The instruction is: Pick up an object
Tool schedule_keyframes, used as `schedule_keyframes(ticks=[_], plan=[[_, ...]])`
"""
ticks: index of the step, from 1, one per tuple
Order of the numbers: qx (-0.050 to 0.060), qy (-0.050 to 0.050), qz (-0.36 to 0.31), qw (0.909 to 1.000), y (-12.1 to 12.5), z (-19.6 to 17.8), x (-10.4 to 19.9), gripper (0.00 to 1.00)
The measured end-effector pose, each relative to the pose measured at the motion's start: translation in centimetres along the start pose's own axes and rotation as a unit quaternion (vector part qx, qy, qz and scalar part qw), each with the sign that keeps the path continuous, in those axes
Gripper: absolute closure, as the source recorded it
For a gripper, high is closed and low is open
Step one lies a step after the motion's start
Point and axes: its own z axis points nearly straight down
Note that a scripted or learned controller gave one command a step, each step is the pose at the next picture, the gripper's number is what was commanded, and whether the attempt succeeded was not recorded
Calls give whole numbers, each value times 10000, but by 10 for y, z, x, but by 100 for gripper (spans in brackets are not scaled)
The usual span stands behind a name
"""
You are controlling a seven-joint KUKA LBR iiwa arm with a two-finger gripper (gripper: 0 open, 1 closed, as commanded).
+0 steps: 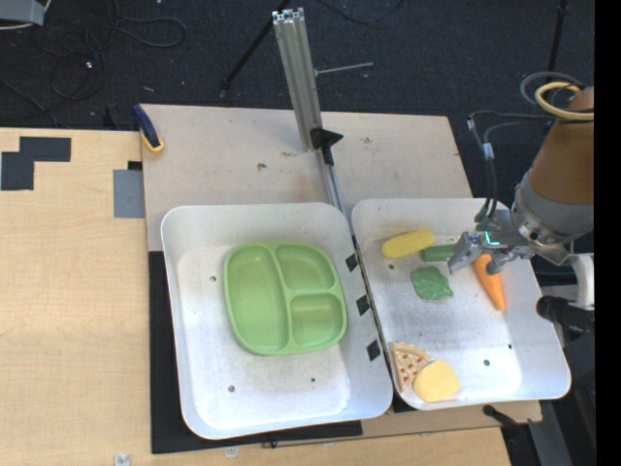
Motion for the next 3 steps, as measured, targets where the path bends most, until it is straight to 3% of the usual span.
schedule_keyframes(ticks=[1,3], plan=[[-19,-3,-2,10000,1,-2,0,0],[12,4,4,10000,0,106,2,0]])
